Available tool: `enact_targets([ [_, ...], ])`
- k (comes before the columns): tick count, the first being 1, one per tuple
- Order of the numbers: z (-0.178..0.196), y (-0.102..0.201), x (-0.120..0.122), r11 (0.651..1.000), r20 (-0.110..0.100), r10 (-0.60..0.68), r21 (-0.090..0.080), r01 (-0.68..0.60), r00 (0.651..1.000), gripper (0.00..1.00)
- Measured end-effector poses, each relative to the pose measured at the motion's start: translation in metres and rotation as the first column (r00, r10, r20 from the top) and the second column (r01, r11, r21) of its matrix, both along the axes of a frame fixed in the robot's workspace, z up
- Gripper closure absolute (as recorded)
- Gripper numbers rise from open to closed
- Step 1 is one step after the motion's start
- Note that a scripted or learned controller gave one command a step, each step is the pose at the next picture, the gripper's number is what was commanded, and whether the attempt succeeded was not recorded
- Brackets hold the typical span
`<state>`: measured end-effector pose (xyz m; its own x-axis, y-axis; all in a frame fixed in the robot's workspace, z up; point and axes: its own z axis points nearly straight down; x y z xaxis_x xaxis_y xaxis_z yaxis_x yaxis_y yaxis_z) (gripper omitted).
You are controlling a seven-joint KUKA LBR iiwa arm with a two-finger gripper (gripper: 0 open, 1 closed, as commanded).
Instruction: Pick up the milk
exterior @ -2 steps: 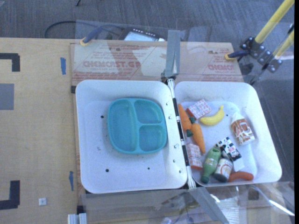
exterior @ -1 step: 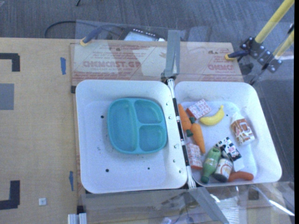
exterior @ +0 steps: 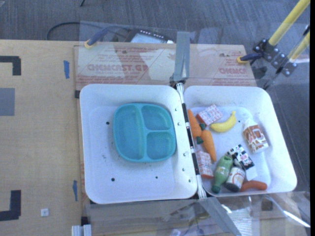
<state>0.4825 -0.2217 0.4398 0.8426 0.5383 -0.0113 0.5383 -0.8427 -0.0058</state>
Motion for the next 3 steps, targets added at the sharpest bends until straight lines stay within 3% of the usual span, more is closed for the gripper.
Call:
enact_targets([
  [3, -0.003, 0.014, -0.001, 0.998, -0.003, 0.066, 0.004, -0.066, 0.998, 1.00],
])
